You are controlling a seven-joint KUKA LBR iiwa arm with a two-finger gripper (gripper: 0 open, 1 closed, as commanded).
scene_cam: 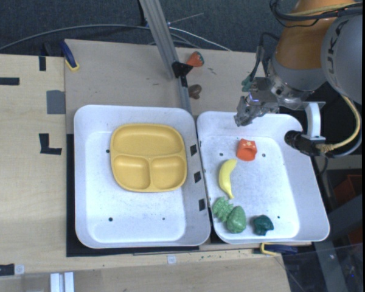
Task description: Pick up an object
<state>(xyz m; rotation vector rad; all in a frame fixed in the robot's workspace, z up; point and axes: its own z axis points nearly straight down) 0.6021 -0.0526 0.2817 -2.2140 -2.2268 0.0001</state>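
Hovering above right white bin (pixel 304 221) far edge, two-finger gripper (pixel 244 118) empty; jaw state cannot tell. Small red plastic block (pixel 246 149) nearest, likely target; yellow plastic banana (pixel 226 178) beside it.

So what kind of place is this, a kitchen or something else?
Most likely a robotics lab test bench, not a kitchen: a grey and orange arm reaches over two white bins, and the toy banana and broccoli look like plastic practice props.
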